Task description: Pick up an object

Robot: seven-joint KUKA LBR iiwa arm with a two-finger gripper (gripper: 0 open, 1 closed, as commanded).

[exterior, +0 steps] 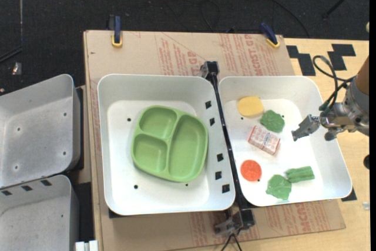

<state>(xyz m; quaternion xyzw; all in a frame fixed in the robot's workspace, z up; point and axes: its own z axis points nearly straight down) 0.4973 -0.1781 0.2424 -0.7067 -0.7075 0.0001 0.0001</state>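
The right bin [329, 156] holds several small objects: a yellow oval [250, 106], a green leafy piece [272, 120], a pink and white packet [263, 139], a red-orange disc [251, 170], a green block [299, 174] and a green lump [278, 186]. My gripper [316, 131] hangs over the right side of this bin, just right of the leafy piece and the packet. It is open, and nothing sits between its fingers.
The left bin [117, 97] contains a green three-compartment tray [170, 143]. A black divider [220, 138] runs between the two bins. Grey-white panels [35, 126] lie to the left of the bench. Cables hang near the arm at the right.
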